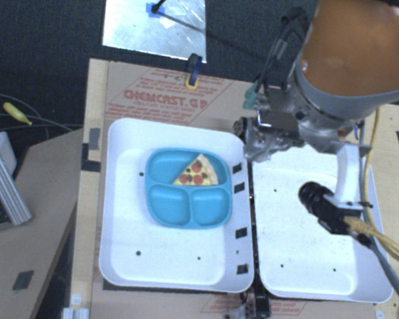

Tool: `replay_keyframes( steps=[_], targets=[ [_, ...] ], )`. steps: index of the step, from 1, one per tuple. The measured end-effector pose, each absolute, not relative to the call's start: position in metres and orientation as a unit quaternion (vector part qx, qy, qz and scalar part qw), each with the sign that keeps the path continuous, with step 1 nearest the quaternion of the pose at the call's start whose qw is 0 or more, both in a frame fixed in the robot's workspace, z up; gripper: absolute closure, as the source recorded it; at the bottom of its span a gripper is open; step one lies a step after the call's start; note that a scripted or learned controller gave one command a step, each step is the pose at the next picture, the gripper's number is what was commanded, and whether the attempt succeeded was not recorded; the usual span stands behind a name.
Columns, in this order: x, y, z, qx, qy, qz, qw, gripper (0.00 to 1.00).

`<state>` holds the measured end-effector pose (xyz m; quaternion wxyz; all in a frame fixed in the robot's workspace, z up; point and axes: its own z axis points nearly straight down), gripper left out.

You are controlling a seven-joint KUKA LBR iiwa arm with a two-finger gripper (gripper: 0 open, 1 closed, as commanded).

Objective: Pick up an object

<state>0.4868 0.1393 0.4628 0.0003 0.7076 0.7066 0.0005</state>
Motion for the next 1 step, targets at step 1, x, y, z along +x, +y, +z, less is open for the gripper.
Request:
replay_keyframes(
  steps=[1],
  targets=[
    [0.4867, 0.1469, 0.4737, 0.706, 0.708, 0.0019, 0.001, 1.00]
  ],
)
